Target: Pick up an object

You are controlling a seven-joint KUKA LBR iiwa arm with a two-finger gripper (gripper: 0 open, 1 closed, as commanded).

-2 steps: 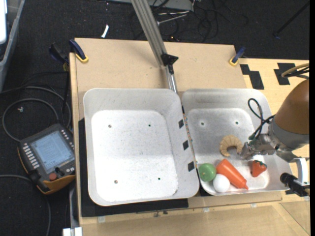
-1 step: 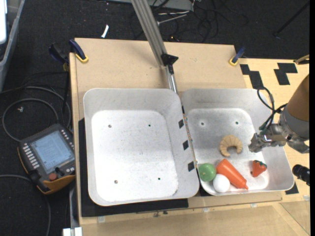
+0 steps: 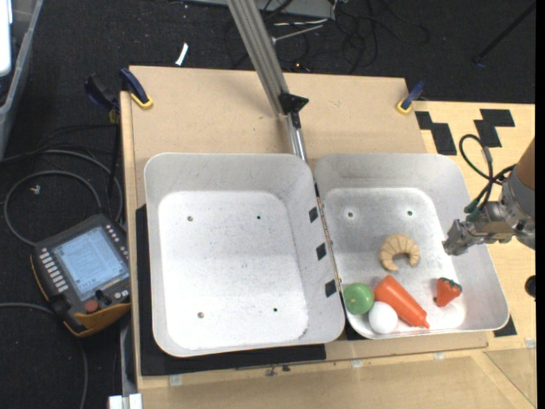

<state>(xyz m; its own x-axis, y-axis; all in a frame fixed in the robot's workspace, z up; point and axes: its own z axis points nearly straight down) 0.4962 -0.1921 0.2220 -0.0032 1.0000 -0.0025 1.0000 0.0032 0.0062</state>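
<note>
Bench, two bins; croissant (image 3: 399, 250), carrot (image 3: 401, 301), strawberry (image 3: 448, 290), lime (image 3: 358, 297), egg (image 3: 383, 318) in right bin (image 3: 375, 177). Gripper (image 3: 456, 239) at rim, grip state unreadable. Nothing picked yet.

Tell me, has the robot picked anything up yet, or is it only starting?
Nothing looks picked up yet. The croissant, carrot, green ball, white egg and strawberry all lie in the right bin. In hand: the gripper sits over that bin's right edge, above the strawberry, with nothing visibly in it. Left: reaching down, gripping one item and lifting it.
</note>
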